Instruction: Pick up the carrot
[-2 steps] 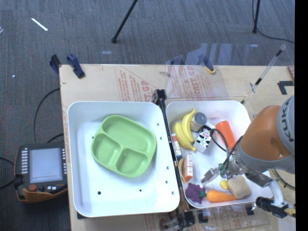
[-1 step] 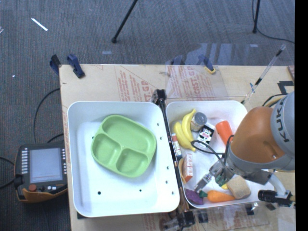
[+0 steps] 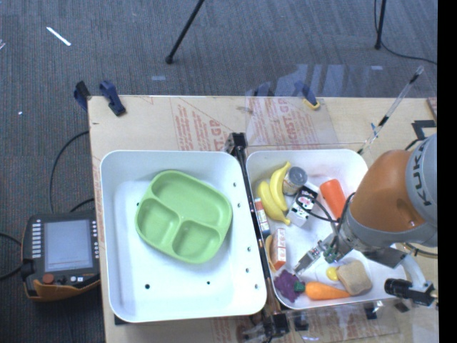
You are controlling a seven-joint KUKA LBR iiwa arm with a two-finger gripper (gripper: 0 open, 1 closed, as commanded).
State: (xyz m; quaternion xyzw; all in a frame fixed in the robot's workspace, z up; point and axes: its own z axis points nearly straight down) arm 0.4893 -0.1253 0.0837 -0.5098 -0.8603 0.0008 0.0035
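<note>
Camera view puts my gripper (image 3: 308,260) just above the carrot (image 3: 327,290); whether it is open, I cannot tell. Purple grapes (image 3: 288,284) and bread (image 3: 355,277) crowd it, risking a wrong grab.

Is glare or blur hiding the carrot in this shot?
Camera view: even lighting, no glare on the orange carrot near the right white bin's front edge; it reads clearly. The gripper is slightly soft. Reflections sit on the clear plastic sheet behind the bins.
</note>
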